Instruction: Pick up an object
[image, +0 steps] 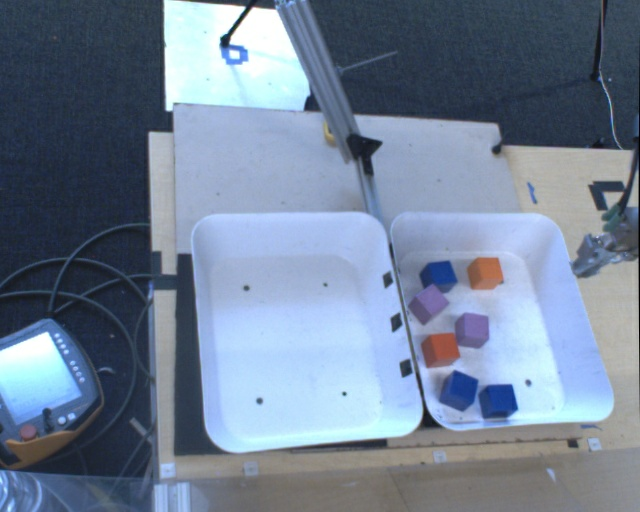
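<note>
Blocks are all sitting loose in the right bin (560, 300) toward the lower right of the frame, seven of them: a blue block (438, 275) and an orange block (485, 272) at the top, a purple block (429, 303) and another purple block (472, 329) in the middle, a second orange block (440, 349) below them, and two more blue blocks (459, 389) (497, 400) near the bottom rim. I am judging the pick as not yet started; nothing is lifted. I am seeing the end effector (597, 252) at the right edge of the frame, just outside the bin's rim, and I cannot tell how it is set. The blocks are standing mostly apart, so I am reading open room above each. The lower blue pair is crowding the bottom wall. The left bin (220, 300) is lying alongside on the tabletop (300, 160).
</note>
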